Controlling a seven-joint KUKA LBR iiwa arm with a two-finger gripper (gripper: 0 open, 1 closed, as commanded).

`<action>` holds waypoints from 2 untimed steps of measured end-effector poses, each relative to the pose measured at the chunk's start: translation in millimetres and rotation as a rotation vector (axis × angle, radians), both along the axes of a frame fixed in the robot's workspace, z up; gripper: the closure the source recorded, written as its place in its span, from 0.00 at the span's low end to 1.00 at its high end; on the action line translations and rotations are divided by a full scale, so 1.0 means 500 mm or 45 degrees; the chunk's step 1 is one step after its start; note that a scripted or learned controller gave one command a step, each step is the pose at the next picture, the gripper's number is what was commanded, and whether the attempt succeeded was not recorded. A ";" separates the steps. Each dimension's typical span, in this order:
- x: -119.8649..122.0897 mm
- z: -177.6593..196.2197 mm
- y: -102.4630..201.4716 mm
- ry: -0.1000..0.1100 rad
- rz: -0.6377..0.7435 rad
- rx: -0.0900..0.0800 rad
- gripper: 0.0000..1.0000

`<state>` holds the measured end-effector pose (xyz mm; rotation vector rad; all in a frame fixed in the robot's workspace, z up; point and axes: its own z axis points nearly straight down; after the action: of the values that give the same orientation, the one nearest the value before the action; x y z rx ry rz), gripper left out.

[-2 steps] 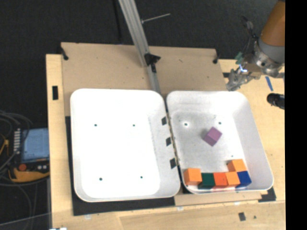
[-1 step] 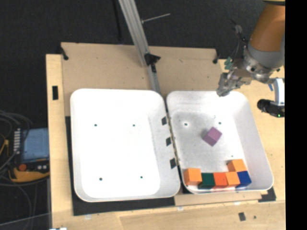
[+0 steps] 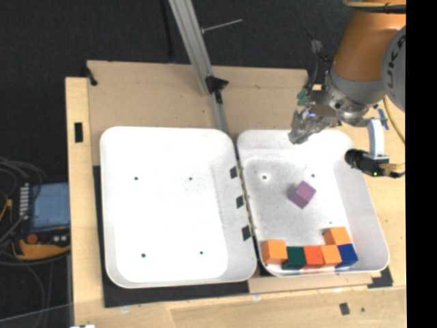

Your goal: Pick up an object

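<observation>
So at this point we had the jaws (image 3: 300, 134) parked up over the far rim of the right bin (image 3: 362, 203), not down among the blocks. Honestly we couldn't tell whether they were open or closed, that end of the arm was just a dark blur from above, and nothing showed between them.

The easiest target looked like the purple cube (image 3: 302, 194). It sat by itself near the middle of the right bin, tipped a bit onto an edge, well apart from everything else, so there was room around it for a grab. It was nearer the camera than the jaws, not under them.

The rest were a pain by comparison: an orange block (image 3: 274, 250), a green block (image 3: 295, 256), another orange or two and a blue block (image 3: 347, 253) were all jammed along the near wall, touching each other, with one orange block (image 3: 336, 236) just behind the row. We figured packing like that leaves no gap to get in.

The left bin (image 3: 167, 203) sat beside it on the worktop (image 3: 266, 84).
</observation>
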<state>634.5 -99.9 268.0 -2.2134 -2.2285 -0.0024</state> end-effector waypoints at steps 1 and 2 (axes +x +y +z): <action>-0.037 -0.031 0.090 0.003 -0.002 -0.002 1.00; -0.083 -0.016 0.183 0.002 0.001 0.001 1.00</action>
<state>593.0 -8.4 259.9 -2.2117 -2.2280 -0.0019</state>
